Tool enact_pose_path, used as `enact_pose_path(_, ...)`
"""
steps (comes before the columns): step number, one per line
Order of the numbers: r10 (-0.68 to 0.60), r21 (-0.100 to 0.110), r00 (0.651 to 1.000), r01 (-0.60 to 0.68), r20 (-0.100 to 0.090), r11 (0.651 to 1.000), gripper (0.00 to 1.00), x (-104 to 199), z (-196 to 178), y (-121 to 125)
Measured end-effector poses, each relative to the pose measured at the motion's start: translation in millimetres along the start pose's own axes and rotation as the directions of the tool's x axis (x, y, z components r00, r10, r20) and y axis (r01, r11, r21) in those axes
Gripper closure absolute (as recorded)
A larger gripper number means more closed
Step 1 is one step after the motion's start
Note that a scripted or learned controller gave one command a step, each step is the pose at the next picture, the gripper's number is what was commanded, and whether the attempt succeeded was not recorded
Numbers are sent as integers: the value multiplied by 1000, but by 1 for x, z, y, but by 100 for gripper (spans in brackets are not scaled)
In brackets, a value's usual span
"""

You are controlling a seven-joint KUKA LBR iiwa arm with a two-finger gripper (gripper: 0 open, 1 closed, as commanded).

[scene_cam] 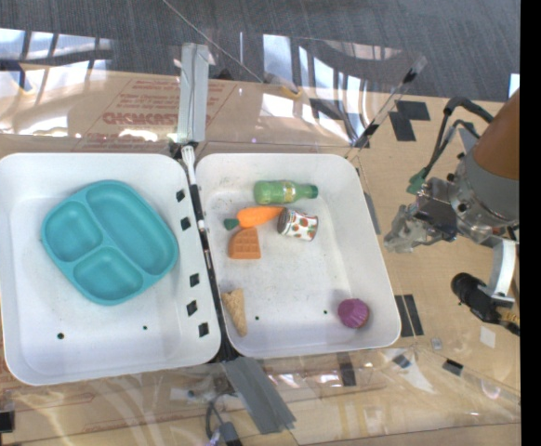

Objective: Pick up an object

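Red mirrored lettering on the clear panel (140,110) beyond the bins is unreadable to me. The left bin (29,342) holds a smooth teal divided plate (110,241). In the right bin (368,249) lie a cone (236,310), waffle (244,244), carrot (259,216), green bottle (284,191), patterned can (297,224) and purple ball (352,313). My gripper (410,230) hovers right of it, grip state unclear.

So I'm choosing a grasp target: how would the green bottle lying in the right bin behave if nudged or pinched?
The green bottle lies on its side, so a nudge across its length would probably roll it. It looks like smooth toy plastic, likely light and a bit slippery. The orange carrot sits close below, so it may bump that.
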State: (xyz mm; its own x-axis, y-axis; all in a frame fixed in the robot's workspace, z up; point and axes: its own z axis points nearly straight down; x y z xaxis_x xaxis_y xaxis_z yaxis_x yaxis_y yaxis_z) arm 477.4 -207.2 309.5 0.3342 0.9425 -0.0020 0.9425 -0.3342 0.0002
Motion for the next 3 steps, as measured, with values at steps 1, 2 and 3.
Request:
enact_pose_path(1,309,-1,951,-309,-1,951,100,11,3,-4)
enact_pose_path(2,524,2,852,-524,0,852,100,10,-10,9)
enact_pose_path(3,740,1,673,-740,0,673,100,3,-6,7)
